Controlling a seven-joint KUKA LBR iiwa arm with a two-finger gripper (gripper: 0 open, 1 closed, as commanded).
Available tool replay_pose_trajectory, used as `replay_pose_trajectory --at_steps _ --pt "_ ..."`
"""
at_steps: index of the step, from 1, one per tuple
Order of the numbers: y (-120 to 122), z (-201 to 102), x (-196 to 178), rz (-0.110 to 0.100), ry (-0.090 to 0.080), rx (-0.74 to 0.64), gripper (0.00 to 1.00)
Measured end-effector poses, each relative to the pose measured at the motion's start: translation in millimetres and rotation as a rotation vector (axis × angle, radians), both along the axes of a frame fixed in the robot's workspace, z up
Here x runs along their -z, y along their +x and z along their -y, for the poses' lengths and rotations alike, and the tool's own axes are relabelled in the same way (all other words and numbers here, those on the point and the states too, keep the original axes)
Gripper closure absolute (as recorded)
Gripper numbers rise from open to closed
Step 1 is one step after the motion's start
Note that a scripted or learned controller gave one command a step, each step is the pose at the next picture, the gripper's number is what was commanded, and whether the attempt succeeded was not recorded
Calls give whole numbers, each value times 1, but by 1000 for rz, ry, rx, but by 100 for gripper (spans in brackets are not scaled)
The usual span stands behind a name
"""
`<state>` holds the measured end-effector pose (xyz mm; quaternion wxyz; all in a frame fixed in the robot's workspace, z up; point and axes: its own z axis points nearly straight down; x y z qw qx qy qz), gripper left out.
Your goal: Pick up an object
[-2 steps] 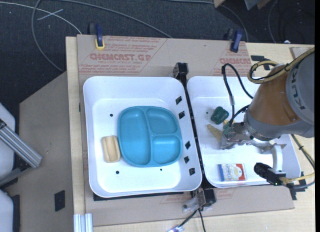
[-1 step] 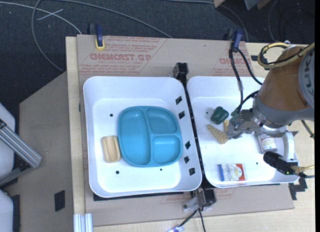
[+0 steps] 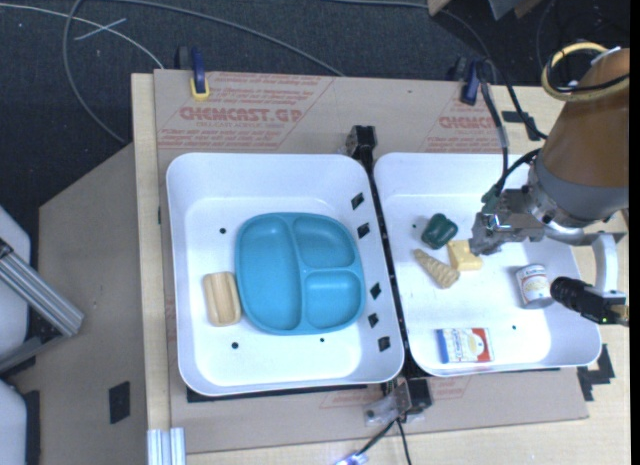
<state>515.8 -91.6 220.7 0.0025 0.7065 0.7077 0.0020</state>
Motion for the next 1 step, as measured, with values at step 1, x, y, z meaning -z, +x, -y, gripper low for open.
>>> replay_pose_trajectory --at_steps 1 --pt "3 4 -64 2 0 1 100"
